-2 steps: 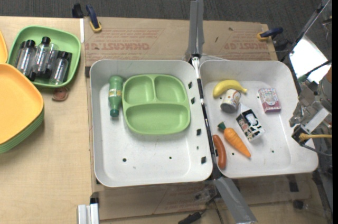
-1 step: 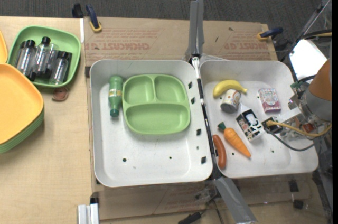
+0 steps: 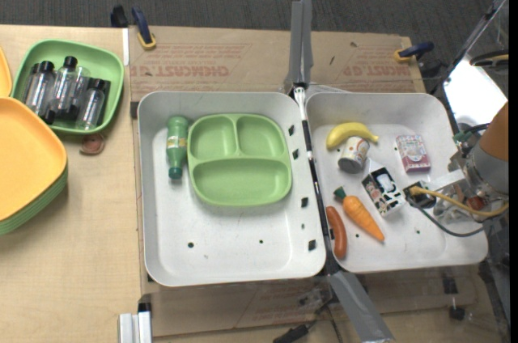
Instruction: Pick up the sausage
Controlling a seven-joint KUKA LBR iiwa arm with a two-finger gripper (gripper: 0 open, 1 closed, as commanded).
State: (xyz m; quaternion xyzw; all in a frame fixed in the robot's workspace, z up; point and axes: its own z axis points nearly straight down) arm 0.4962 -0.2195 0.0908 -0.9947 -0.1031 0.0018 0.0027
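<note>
The sausage lies against the right bin's left wall, just beside the carrot (a tight spot for fingers). The gripper sits at the bin's right edge, well apart, its state unclear.

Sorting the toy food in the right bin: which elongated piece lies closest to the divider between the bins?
The sausage, dark red, lying against the right bin's left wall. The orange carrot sits beside it, and the yellow banana lies higher.
</note>
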